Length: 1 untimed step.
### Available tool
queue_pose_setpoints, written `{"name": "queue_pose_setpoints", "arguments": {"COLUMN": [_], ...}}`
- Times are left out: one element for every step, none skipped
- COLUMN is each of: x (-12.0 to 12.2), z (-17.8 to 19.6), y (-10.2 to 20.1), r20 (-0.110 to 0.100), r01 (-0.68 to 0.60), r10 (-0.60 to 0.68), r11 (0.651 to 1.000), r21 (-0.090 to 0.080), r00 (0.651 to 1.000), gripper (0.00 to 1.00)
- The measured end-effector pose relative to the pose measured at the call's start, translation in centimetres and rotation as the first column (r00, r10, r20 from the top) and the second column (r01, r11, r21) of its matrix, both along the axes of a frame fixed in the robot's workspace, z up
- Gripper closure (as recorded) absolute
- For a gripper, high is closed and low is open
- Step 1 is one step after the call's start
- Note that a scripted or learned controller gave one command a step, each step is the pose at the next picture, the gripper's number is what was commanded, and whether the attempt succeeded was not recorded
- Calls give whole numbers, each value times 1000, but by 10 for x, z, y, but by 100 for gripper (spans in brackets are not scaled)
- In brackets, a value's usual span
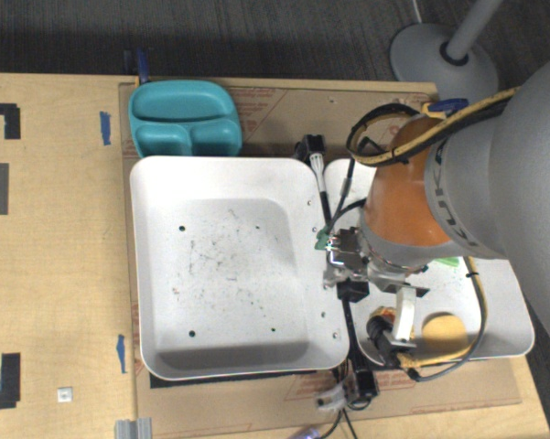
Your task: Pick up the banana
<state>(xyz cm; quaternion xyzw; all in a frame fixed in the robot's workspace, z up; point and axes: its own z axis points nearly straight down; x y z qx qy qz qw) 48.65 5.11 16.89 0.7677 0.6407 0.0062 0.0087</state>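
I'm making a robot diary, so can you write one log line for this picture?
arm over right bin | yellow thing, maybe the banana, lying in right bin beside arm | pickup not confirmed

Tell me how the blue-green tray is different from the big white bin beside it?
The tray is teal; the left bin is white. The tray is much smaller than the bin. The tray is split into compartments; the bin is one open basin. Both are shallow with rounded corners.
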Motion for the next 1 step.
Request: {"name": "queue_pose_setpoints", "arguments": {"x": [7], "z": [-3], "y": [4], "r20": [24], "r01": [5], "r10": [-5], "r11": [1000], "r21": [-7], "r00": [1000], "gripper": [100]}}
